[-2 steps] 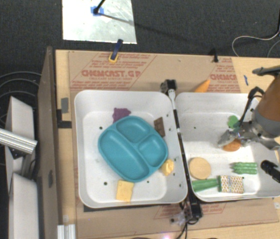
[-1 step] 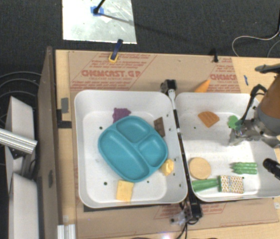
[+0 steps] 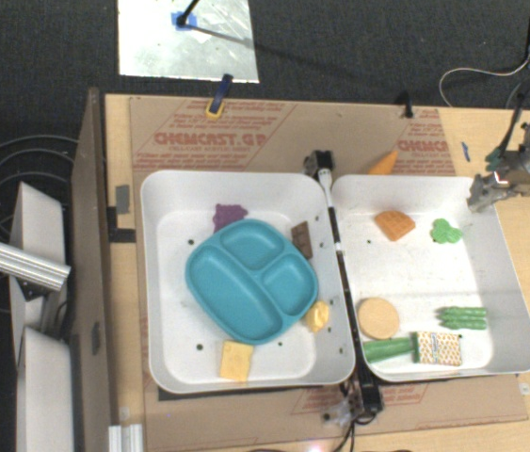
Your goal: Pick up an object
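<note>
right bin [image 3: 514, 290] centre-right of frame | gripper [image 3: 487, 192] over its upper-right rim, finger state I cannot tell | I'd drop onto green piece [image 3: 446, 232] just left (isolated, easy), clear of rim

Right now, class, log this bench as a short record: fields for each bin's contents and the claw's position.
left bin: blue divided tray, purple piece, brown piece, two yellow pieces
right bin: orange wedge, green floret, tan disc, green stalks, patterned packet
claw: over the right bin's far right corner, nothing visibly held
</note>
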`<state>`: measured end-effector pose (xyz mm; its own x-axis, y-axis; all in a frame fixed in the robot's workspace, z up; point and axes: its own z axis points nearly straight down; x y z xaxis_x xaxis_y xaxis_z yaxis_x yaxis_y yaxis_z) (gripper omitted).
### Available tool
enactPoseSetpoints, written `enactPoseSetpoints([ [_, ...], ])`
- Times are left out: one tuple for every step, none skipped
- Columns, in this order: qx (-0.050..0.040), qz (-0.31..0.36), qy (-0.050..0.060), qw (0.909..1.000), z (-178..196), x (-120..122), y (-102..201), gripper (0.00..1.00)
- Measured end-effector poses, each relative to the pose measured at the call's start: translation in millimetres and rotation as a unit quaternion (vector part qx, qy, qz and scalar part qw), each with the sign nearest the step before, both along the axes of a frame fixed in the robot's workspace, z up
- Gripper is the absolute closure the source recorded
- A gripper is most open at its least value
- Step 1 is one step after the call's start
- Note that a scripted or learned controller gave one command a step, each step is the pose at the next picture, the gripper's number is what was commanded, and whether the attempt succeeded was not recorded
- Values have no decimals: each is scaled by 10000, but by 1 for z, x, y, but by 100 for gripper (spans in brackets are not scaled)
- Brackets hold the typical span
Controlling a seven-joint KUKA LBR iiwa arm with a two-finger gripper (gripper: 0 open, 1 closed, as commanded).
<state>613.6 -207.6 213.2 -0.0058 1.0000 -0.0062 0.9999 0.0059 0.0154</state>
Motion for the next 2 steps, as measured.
enactPoseSetpoints([
  [39, 24, 50, 10000, -27, 53, 55, 100],
  [23, -4, 60, 10000, -26, 51, 51, 0],
])
